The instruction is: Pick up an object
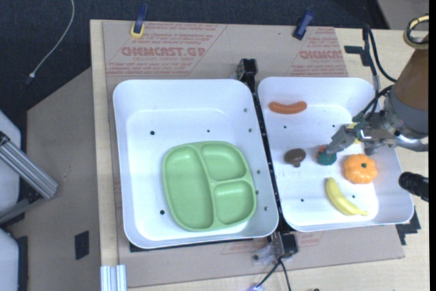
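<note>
Two shallow bins side by side, both of smooth, glossy white plastic with rounded corners and a low raised rim. In the left bin (124,112), only a pale green plate (208,184): matte, rounded square, divided in three compartments, turned a little against the bin walls. In the right bin (310,83), five small toy-like pieces, well apart from each other for the most part. Near the far wall, a sausage (287,106), orange-red, long and slightly curved. Towards the middle, a brown piece (294,157), rounded like a mushroom cap, too small to name with certainty. At the near right, a banana (344,198), yellow, curved, smooth. Just above it, a small pumpkin (360,169), bright orange, round, with a dark stem on top.

Between the brown piece and the pumpkin, and close beside the pumpkin, a teal object (328,159): small, rounded, dull blue-green, with its upper part covered by the gripper (333,150). Exact shape not readable. Comes in from the right at a slant, metallic grey, with its tip down at the teal object, seemingly touching it. Cannot tell if the jaws stand open or closed, or if anything sits between them: too small and blurred.

Under the bins, a brown board (204,44) with red print, flat and matte like paper-covered sheet. On its far edge, two blue clamps (303,24).
</note>
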Tool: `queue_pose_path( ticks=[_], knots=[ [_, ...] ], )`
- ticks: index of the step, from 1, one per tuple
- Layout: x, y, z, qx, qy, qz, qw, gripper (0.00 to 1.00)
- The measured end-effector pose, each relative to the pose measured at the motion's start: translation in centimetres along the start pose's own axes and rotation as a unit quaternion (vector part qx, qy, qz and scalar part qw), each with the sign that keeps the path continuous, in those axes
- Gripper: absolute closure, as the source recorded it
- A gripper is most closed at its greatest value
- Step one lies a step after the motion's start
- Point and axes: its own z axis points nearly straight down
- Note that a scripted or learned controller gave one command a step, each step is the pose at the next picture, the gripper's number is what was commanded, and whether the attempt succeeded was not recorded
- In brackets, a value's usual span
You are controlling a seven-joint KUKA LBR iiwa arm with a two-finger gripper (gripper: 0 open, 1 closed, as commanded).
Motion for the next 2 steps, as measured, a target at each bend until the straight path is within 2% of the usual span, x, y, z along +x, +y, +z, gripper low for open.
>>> queue_pose_path(
  ticks=[2],
  knots=[
    [1.9,0.4,10.4,-0.001,0.0,0.0,1.0,0.0]
  ],
)
